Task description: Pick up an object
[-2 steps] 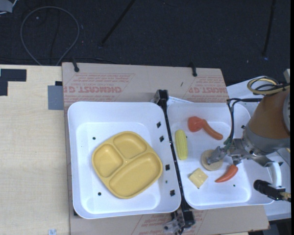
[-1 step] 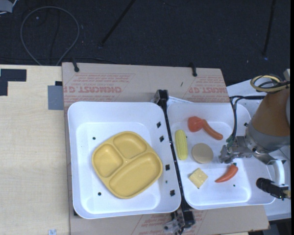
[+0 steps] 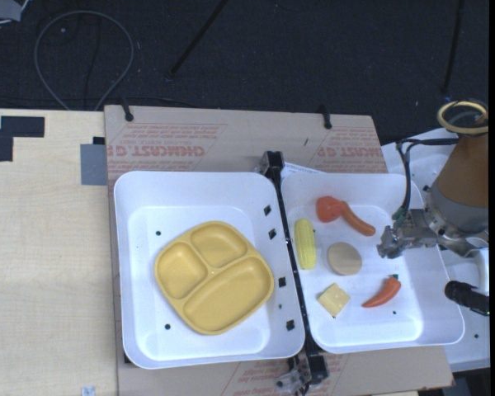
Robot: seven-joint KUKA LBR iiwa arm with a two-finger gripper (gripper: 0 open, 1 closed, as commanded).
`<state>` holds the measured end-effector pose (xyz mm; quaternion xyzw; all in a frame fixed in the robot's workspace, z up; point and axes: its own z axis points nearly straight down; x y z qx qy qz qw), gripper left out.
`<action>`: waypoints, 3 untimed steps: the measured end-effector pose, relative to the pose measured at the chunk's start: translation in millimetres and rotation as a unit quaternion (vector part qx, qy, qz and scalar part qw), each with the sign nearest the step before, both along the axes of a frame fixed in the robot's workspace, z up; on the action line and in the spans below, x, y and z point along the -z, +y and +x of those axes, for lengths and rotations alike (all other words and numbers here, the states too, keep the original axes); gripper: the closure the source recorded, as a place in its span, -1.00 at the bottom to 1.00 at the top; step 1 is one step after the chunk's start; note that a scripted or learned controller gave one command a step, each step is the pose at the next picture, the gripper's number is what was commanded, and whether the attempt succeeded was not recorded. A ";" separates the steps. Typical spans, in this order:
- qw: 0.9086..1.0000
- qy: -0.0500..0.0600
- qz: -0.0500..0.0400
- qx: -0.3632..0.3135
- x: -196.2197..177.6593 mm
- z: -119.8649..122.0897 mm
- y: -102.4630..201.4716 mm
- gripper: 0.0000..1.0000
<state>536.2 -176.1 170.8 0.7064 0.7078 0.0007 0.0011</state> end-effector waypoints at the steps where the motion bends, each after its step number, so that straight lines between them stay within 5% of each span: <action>1: 1.000 0.000 0.000 0.000 -45.6 1.0 -0.6 1.00; 3: 1.000 0.003 0.002 -0.002 -48.9 22.5 106.2 1.00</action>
